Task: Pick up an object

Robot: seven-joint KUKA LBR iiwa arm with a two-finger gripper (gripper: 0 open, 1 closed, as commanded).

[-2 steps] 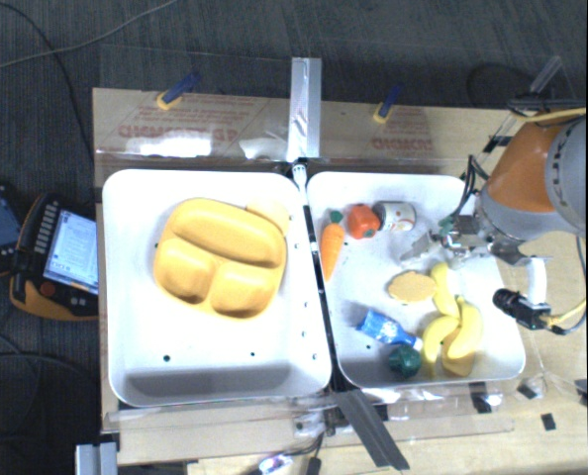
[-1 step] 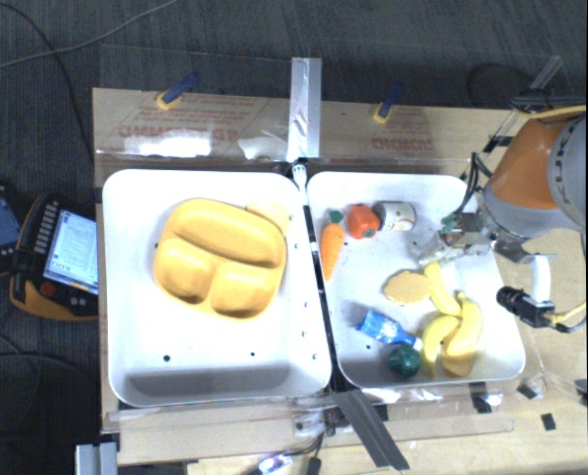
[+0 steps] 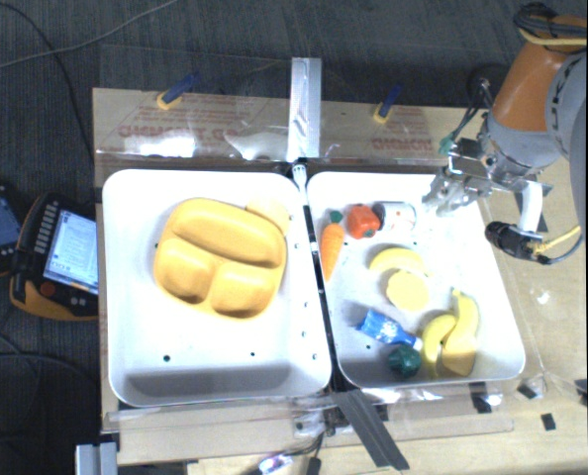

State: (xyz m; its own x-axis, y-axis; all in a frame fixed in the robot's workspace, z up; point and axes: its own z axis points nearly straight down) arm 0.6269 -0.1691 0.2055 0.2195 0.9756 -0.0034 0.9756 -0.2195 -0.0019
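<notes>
My gripper (image 3: pixel 451 194) hangs over the far right corner of the right bin (image 3: pixel 492 265), with nothing seen in it. Just left of it lies a small white cylinder (image 3: pixel 399 212), then a red-orange fruit (image 3: pixel 361 221) and a carrot (image 3: pixel 331 248) against the bin's left wall. Nearer the middle sit two pale yellow pieces (image 3: pixel 401 275). Toward the front are a yellow banana bunch (image 3: pixel 451 332), a blue packet (image 3: pixel 382 327) and a dark green object (image 3: pixel 405 361). A big yellow loaf-shaped object (image 3: pixel 220 256) lies in the left bin (image 3: pixel 136 354).
The grey arm with its orange band (image 3: pixel 532 87) comes in from the upper right, above the bench edge. A metal divider post (image 3: pixel 305 107) stands behind the seam between the bins. A handheld device (image 3: pixel 61 255) lies on the floor at the left.
</notes>
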